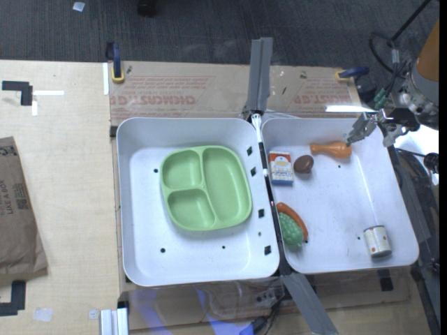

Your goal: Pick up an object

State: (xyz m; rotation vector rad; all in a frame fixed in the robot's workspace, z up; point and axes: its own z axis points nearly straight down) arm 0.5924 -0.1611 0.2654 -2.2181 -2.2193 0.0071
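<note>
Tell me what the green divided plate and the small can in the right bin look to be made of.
Green divided plate: likely moulded plastic, matte to slightly satin, judging by its uniform pale colour and soft rounded dividers. Small can: probably metal, given its shiny silvery end; the wrap with a red mark may be paper, too small to tell.

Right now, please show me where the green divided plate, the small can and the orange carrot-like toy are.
green divided plate (207, 187): camera view, on the ridge where its three compartments meet.
small can (377, 241): camera view, on its side wall.
orange carrot-like toy (331, 149): camera view, on the middle of its body.
</note>
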